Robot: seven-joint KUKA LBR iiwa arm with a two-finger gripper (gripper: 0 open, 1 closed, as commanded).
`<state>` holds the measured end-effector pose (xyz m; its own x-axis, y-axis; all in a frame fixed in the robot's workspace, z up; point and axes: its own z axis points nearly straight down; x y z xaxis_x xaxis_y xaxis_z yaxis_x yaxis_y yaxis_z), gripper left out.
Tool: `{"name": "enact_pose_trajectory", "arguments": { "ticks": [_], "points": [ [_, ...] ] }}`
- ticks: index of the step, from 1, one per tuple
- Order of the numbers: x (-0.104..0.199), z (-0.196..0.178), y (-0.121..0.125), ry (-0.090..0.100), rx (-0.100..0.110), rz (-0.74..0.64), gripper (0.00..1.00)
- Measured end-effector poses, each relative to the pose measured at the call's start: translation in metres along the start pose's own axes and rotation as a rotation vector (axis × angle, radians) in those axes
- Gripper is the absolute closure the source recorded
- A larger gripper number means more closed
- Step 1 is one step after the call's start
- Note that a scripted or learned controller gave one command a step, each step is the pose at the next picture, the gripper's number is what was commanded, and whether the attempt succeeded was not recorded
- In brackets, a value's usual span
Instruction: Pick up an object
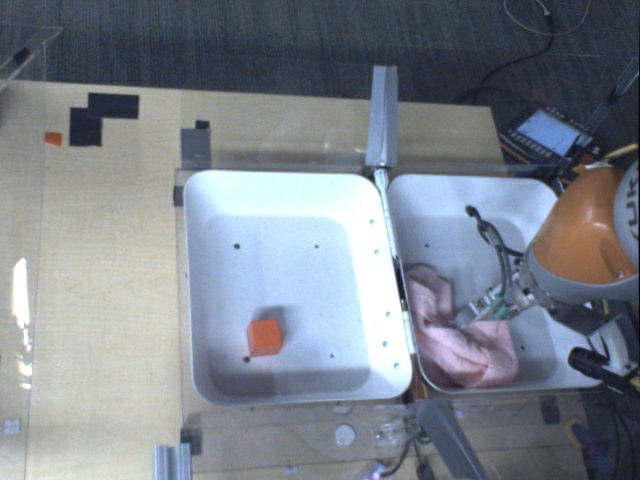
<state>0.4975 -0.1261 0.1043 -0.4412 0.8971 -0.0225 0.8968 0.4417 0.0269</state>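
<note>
A crumpled pink cloth (458, 338) lies in the right bin (440, 208), against its near-left corner. The gripper (478, 314) is down on the cloth's upper edge, touching it (whether its fingers are spread or pinching fabric, I cannot tell). An orange block (265, 337) sits in the left bin (280, 203).

One fixed camera high above the bench (100, 268), slanting down on both white bins (210, 298) from moderate distance.
</note>
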Motion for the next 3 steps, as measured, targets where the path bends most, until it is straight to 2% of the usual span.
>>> {"name": "enact_pose_trajectory", "arguments": {
  "ticks": [1, 2, 3],
  "points": [
    [0.008, 0.013, 0.000, 0.010, 0.012, -0.005, 0.00],
    [0.006, 0.000, 0.005, 0.002, 0.000, -0.004, 1.00],
    [0.026, -0.051, 0.005, 0.017, 0.020, 0.043, 1.00]
  ]
}}
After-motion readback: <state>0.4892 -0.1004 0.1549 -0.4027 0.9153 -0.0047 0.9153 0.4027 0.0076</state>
